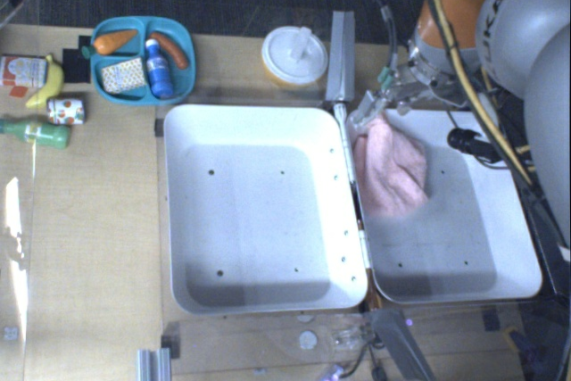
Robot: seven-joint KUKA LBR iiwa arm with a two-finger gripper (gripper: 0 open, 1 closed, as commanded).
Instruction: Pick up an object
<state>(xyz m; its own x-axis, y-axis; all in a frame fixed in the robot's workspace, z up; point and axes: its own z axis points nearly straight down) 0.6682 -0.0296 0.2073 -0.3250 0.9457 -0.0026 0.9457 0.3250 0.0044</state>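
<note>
Item: pink cloth [391, 167], hanging in upper left of right bin [464, 272], top corner pinched between the clenched fingers of gripper [370, 107]. Risk: thin corner hold; cloth may slip free or snag on bin wall. Left bin [259, 210] adjacent.

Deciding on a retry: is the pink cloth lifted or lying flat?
Lifted at one end: pink cloth hangs from the gripper, lower part bunched in the right bin.

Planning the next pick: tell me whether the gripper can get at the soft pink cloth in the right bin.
Probably yes. The gripper sits at the top edge of the soft pink cloth, which lies uncovered in the right bin.
</note>
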